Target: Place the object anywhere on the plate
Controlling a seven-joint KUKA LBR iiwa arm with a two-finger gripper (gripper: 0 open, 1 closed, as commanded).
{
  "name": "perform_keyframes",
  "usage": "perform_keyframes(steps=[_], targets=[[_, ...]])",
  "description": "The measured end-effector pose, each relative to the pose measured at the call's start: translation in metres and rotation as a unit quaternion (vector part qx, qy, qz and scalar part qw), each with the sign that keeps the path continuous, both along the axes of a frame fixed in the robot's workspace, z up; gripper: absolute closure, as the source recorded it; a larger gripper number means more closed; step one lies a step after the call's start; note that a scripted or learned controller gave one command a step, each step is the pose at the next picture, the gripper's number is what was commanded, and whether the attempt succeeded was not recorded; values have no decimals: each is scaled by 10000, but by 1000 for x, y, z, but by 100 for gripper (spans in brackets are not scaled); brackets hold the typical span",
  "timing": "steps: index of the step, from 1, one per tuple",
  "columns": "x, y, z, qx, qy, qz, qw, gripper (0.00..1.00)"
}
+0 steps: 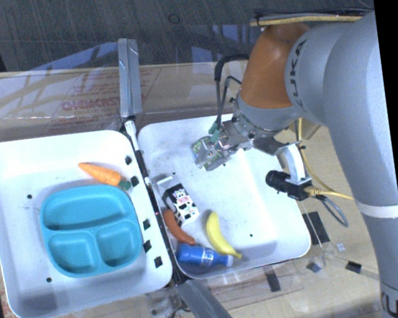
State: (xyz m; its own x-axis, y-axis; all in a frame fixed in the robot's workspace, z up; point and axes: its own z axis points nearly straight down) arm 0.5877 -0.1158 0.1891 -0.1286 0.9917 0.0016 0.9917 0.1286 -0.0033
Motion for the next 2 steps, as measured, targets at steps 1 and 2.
perform_keyframes(steps=[1, 2], targets=[[-57, 91, 23, -4, 6, -643, 9979, 100], [-65, 174, 2, -6, 10, -92, 10000, 100]])
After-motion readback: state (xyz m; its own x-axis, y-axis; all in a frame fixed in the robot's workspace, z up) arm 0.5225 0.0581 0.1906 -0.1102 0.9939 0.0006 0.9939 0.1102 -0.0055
